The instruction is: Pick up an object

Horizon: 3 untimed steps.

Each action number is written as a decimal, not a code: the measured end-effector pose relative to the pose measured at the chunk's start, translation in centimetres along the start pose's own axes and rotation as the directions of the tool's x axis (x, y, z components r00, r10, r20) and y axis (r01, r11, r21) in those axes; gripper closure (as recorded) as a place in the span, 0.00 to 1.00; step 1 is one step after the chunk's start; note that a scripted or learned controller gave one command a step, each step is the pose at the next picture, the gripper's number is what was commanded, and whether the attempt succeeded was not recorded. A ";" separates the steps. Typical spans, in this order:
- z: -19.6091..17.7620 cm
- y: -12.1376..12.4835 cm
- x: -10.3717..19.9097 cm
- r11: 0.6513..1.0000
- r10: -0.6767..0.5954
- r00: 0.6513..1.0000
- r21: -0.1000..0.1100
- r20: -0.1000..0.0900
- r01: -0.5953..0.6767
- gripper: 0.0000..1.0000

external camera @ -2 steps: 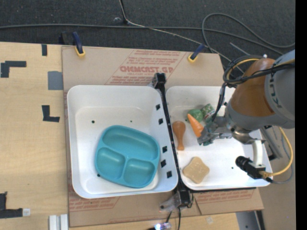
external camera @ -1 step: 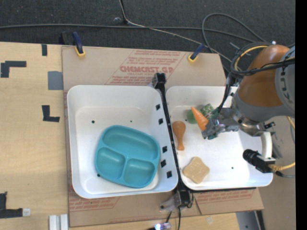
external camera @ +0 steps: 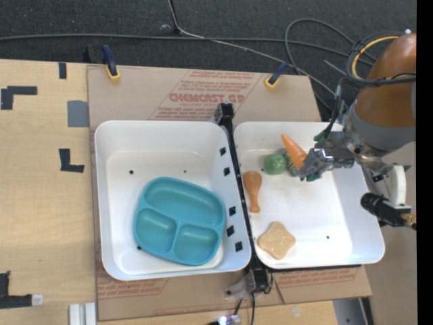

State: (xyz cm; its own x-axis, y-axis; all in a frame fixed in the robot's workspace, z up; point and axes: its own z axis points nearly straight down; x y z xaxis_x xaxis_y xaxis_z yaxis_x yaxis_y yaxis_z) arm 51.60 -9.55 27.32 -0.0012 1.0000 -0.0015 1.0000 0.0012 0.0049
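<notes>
Tan cracker (external camera: pixel 276 240) near; carrot (external camera: pixel 293 152) just beside pincer (external camera: pixel 308 172).

Glossy white plastic bins (external camera: pixel 108 181) sit on matt brown cardboard (external camera: pixel 203 90) over pale wood bench (external camera: pixel 40 202); the tray (external camera: pixel 179 220) is smooth turquoise plastic.

The wooden bench (external camera: pixel 40 202) carries a cardboard sheet (external camera: pixel 203 93) — clamped at its far edge. Two white bins (external camera: pixel 111 137) sit on it, side by side.

My grey arm (external camera: pixel 382 110) wears a glossy orange band (external camera: pixel 396 56) above the wrist. Black cables (external camera: pixel 318 36) loop above my dark metal hand (external camera: pixel 312 168), teal touches showing on it.
</notes>
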 end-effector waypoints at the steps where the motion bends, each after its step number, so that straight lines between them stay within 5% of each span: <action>1: 1.1 -0.1 6.2 1.000 -0.005 1.000 0.006 -0.003 0.005 1.00; 3: 4.6 -0.7 17.2 1.000 -0.006 1.000 0.008 -0.003 0.006 1.00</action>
State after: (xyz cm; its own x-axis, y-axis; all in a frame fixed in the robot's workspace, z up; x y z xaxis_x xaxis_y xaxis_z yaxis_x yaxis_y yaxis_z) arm 50.88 7.61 22.73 -0.0068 1.0000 0.0010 1.0000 0.0068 -0.0036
